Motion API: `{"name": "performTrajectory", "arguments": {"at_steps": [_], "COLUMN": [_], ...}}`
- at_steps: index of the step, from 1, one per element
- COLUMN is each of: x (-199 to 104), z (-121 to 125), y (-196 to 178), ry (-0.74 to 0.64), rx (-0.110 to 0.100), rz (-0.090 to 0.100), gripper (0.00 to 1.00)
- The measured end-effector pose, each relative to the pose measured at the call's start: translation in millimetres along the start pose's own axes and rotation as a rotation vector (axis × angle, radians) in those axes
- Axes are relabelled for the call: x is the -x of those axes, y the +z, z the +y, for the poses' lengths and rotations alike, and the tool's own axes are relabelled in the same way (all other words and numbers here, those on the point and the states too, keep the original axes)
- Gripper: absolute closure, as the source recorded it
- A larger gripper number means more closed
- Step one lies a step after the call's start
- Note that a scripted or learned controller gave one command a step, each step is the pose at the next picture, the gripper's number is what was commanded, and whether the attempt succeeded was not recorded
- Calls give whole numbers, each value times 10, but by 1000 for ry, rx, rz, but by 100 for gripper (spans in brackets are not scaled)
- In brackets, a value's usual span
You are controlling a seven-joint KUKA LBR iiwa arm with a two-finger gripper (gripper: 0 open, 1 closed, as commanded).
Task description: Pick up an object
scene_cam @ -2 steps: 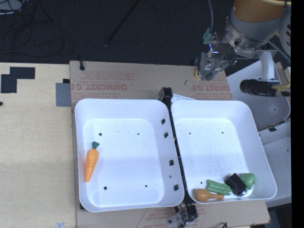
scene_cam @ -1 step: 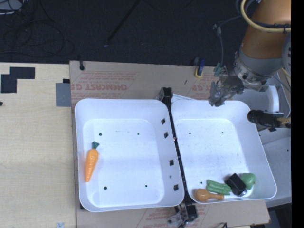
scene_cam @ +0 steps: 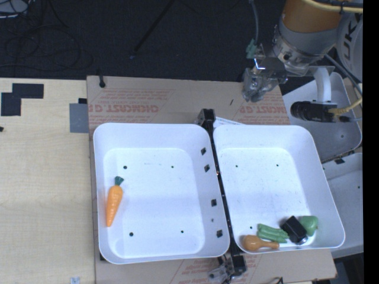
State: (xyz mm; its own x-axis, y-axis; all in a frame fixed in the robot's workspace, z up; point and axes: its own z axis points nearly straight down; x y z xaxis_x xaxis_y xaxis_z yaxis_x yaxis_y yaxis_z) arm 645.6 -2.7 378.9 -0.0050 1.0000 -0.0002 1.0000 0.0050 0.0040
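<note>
- In the near corner of the right bin [scene_cam: 314, 152], well away from the gripper [scene_cam: 256, 90]: orange pear-shaped toy [scene_cam: 259, 243], green pod [scene_cam: 273, 234], black block [scene_cam: 294, 229], green lump [scene_cam: 309, 222], bunched and touching.
- Left of the right bin, in the left bin [scene_cam: 148, 136], by its outer wall: toy carrot [scene_cam: 113, 201], lying alone.
- Beyond the right bin's far rim, over cardboard [scene_cam: 160, 102]: gripper up high, nothing visible between the tips, spread or pressed together impossible to tell.
- Progress: nothing lifted; approach, descent, grasp all remaining.
</note>
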Motion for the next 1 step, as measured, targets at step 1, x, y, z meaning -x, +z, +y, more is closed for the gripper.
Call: {"name": "performTrajectory", "arguments": {"at_steps": [1], "x": [503], "z": [-506], "y": [188], "ry": [9], "rx": [-11], "rz": [0], "gripper": [100]}}
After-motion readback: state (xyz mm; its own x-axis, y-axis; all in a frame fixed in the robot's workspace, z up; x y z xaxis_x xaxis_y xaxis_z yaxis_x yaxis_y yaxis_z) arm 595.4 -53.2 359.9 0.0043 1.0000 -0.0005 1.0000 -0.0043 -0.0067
